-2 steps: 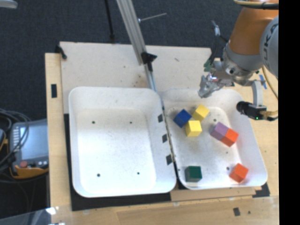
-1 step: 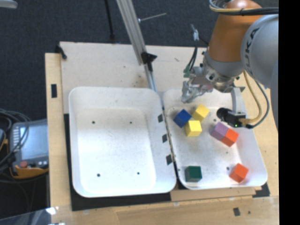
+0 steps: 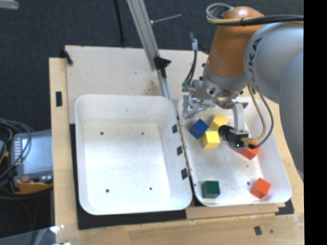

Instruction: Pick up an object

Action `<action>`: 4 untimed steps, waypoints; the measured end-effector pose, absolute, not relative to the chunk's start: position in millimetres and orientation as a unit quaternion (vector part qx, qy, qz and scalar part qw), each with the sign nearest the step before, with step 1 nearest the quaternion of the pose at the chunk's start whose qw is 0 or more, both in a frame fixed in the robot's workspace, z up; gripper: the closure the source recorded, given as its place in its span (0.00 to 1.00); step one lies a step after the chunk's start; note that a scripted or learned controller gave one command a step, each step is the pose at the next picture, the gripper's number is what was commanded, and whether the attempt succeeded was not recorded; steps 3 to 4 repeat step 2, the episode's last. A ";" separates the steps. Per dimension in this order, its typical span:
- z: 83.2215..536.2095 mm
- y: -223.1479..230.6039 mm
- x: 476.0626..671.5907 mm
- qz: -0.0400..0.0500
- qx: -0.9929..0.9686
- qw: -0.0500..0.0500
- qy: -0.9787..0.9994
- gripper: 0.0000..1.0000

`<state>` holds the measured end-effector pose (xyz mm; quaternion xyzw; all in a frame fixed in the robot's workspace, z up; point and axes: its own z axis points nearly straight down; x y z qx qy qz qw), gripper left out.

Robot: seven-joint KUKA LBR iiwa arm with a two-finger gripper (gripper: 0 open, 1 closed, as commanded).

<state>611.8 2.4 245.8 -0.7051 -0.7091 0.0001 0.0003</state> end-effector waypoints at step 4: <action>237.7 97.7 570.3 0.000 -0.705 0.001 -0.710 1.00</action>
